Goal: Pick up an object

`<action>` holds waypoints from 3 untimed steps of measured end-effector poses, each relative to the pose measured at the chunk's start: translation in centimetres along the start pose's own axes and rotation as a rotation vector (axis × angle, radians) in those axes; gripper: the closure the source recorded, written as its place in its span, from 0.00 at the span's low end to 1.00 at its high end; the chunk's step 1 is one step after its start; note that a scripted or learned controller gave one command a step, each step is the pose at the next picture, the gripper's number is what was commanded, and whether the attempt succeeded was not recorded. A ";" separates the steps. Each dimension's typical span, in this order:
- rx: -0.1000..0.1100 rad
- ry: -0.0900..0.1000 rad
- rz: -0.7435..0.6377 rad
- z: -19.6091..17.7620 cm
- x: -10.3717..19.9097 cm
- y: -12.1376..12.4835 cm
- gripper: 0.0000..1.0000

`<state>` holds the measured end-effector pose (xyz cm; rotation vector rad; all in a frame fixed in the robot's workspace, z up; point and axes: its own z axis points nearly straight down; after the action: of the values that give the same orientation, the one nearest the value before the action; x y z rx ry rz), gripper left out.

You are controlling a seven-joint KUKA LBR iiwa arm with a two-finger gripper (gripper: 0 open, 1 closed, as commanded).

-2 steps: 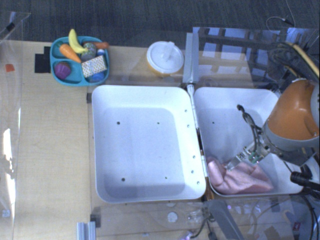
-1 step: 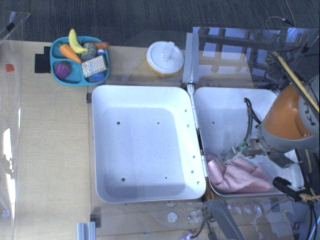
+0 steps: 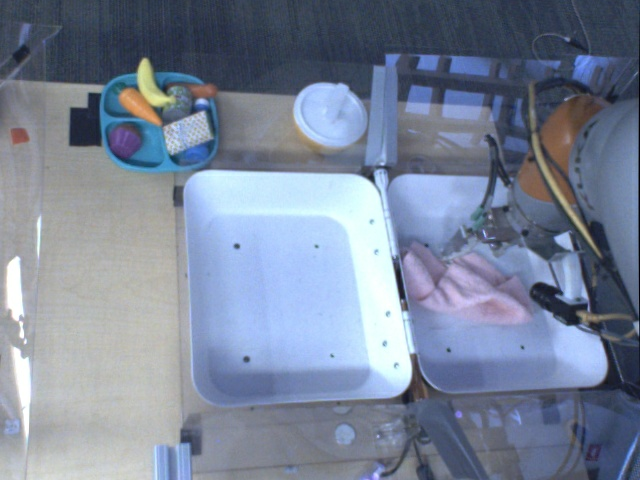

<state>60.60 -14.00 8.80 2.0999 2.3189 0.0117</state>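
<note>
Lying in the right bin (image 3: 560, 363), a pink cloth (image 3: 465, 288) sat crumpled near its middle. The jaws (image 3: 487, 230) hung just above it. I could not tell if they were clenched or released

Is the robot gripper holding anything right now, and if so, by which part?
It cannot be told. The gripper sits low in the right white bin, just above the upper edge of the crumpled pink cloth, but whether it grips the cloth is unclear.

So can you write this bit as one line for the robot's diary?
phase: reaching | gripper: above crumpled pink cloth | cloth: in right white bin | lifted: no
</note>
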 end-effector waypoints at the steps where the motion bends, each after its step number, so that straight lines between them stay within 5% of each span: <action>1: 0.000 0.000 -0.006 -0.2 1.2 -3.5 0.00; 2: 0.001 -0.001 -0.015 -0.2 -4.6 -9.2 0.00; 3: -0.005 -0.002 -0.154 -0.3 -3.9 -11.6 0.00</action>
<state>49.45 -19.06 8.92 1.9119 2.4698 0.0141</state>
